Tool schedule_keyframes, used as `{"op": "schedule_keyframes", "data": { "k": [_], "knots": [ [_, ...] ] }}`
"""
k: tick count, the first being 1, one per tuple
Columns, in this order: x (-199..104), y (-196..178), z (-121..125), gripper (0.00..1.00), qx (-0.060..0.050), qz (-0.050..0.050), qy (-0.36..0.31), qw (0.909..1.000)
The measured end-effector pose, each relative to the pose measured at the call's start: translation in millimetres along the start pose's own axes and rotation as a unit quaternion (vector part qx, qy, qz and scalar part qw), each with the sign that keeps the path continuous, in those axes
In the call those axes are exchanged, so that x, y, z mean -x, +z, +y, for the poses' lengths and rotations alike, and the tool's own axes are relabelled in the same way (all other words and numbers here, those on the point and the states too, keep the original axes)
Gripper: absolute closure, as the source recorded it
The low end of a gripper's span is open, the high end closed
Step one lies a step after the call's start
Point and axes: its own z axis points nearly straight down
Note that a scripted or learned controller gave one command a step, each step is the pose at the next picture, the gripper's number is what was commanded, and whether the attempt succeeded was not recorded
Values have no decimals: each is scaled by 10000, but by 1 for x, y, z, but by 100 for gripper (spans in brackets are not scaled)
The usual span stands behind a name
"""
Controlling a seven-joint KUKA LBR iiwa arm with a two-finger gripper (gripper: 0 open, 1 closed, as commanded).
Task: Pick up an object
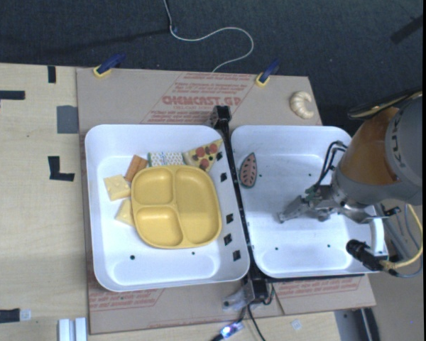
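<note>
A small oval piece with a red-brown face and a green rim (248,169) lies in the right bin (298,258), close to the divider. My gripper (287,214) hangs low over the middle of that bin, pointing left, about a hand's width to the right of and below the oval piece. Nothing is visibly held in it. In the left bin (99,190) a yellow divided plate (176,206) fills the centre. Several small flat pieces lie along its top and left edges, among them a pale yellow square (116,187), an orange-brown strip (135,166) and a pizza-like wedge (204,153).
The grey and orange arm (373,162) covers the right bin's right side. A black ridge (231,183) divides the bins. A beige shell-shaped item (302,104) sits on the cardboard behind the right bin. A white cable (213,38) loops at the back.
</note>
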Motion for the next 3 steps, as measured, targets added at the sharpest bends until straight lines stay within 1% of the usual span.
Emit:
{"op": "schedule_keyframes", "data": {
  "k": [1,2,3],
  "knots": [
    [0,-10,0,100,8,-8,-2,10000],
    [6,-70,2,100,8,3,1,10000],
    [5,-112,7,100,17,1,-4,10000]
  ]
}}
